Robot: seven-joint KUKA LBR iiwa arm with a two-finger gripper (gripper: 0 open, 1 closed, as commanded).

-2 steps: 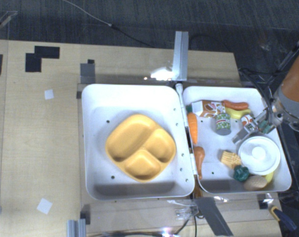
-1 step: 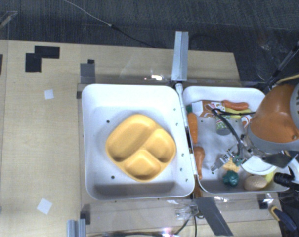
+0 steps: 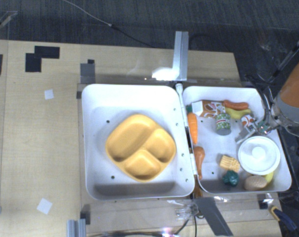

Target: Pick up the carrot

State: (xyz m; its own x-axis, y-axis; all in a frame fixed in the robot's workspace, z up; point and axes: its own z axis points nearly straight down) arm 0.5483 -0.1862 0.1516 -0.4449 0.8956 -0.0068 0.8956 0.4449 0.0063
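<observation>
The carrot (image 3: 192, 127) lies along the left wall of the right bin (image 3: 286, 181), beside the divider. The gripper (image 3: 252, 128) sits over that bin's right side, above a white bowl (image 3: 258, 155); whether it is open or closed, I cannot tell

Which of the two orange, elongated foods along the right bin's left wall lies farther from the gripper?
The carrot, the upper, straighter one; the brownish drumstick-like piece sits below it.

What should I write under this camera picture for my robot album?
Carrot waits by the right bin's left wall while the gripper hovers near the white bowl; a yellow plate fills the left bin.
</observation>
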